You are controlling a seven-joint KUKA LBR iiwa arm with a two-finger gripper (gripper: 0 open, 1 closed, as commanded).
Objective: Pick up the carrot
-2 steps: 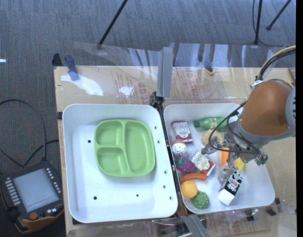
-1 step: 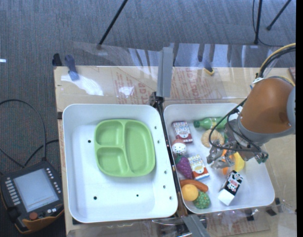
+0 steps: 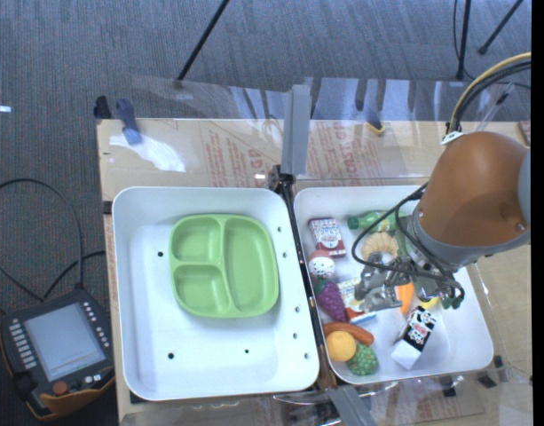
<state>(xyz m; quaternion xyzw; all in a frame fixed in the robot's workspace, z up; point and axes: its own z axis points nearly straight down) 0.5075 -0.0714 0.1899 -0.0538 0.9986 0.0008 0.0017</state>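
Note:
Toys crowd the right white bin [image 3: 471, 349]. An orange tapered piece [image 3: 406, 298], seemingly the carrot, stands out just right of my gripper [image 3: 381, 289], touching or nearly touching it. The gripper is low in the middle of this bin, under the arm's big orange band [image 3: 476, 193]. I cannot see whether the orange piece is gripped. A second orange-red oblong toy [image 3: 351, 332] lies at the bin's front left, apart from the gripper.
Around the gripper lie a purple eggplant [image 3: 330, 299], a yellow-orange ball [image 3: 341, 347], a green bumpy toy [image 3: 365, 359], a black-and-white carton [image 3: 416, 334], a red packet [image 3: 327, 235] and a green bottle [image 3: 371, 221]. The left bin [image 3: 147, 362] holds a green divided plate [image 3: 224, 264].

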